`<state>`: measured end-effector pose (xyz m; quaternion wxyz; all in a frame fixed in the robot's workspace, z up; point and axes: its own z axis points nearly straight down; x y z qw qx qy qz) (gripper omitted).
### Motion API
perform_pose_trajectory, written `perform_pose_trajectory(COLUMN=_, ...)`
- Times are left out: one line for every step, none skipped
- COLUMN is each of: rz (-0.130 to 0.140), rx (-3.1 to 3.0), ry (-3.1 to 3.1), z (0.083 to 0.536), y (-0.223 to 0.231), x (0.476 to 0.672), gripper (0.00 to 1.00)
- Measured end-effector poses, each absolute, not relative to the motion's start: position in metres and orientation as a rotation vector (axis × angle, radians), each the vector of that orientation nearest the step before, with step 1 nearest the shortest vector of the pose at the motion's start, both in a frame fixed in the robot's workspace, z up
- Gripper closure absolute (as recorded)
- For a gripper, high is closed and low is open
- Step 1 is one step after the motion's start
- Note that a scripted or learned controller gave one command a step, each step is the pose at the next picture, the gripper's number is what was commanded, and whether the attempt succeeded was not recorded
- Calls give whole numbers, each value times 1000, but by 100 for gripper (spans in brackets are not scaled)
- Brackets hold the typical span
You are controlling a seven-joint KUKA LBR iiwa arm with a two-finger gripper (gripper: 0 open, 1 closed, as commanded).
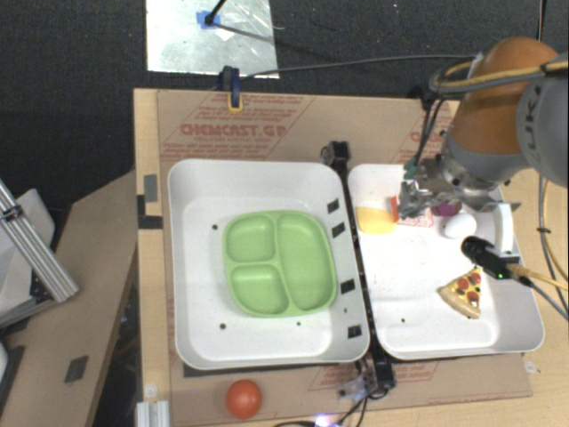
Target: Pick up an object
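I am hovering the hand [411,205] near the right bin's [418,338] far edge beside a yellow object [375,220]; I cannot tell its state

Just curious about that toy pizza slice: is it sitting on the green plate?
No, the pizza slice lies in the right bin, while the green plate sits in the left bin.
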<state>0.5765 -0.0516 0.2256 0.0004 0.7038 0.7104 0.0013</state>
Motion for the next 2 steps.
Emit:
perform_pose_trajectory(rz=4, rx=2210, ry=2232, z=219, y=8, x=577, gripper=100)
perform_pose_trajectory(rz=7, rx=2209, ry=2234, z=224, y=68, x=593, gripper=100)
